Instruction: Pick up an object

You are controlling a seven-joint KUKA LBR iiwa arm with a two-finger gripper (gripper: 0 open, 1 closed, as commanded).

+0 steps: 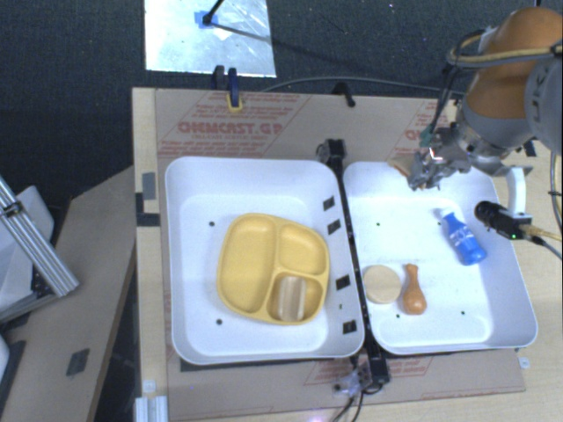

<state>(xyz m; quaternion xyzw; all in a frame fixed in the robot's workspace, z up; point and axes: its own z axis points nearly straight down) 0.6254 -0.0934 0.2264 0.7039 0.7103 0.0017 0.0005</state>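
A blue bottle (461, 237) lies in the right bin (440, 323), toward its right side. Nearer the front of that bin a pale round disc (382, 283) rests beside an orange-brown drumstick-shaped toy (413, 292). The left bin (189, 236) holds a yellow divided plate (273, 267) with a tan cup (289, 297) lying in its front compartment. My gripper (424, 172) hangs over the back edge of the right bin, above and to the left of the bottle, with nothing visibly between its fingers.
The two bins meet at a black divider (347, 253) with clips. A blue and yellow clamp (231, 86) sits at the bench's back edge. A metal frame (35, 244) stands off the bench at the left.
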